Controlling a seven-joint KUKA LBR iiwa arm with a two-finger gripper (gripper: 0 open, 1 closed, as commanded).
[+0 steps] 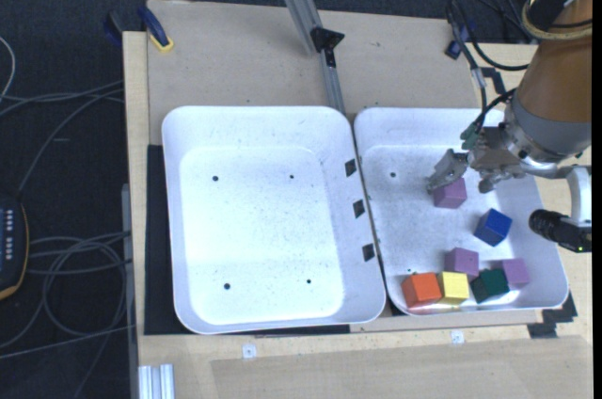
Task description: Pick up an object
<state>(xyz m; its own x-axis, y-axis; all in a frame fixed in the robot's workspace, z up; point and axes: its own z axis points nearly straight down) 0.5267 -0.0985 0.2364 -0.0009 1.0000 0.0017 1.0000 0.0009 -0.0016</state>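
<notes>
Camera view: the arm (555, 77) reaches over the right bin (395, 138), wrist angled down. The gripper (467, 176) hangs with fingers spread apart, just above a purple block (451, 193) resting on the bin floor, unclamped.

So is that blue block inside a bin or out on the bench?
Inside: the blue block lies on the right bin's floor, among other blocks.

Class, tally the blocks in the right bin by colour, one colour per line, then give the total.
Purple blocks: 3
Blue block: 1
Orange block: 1
Yellow block: 1
Green block: 1
Total: 7
</notes>
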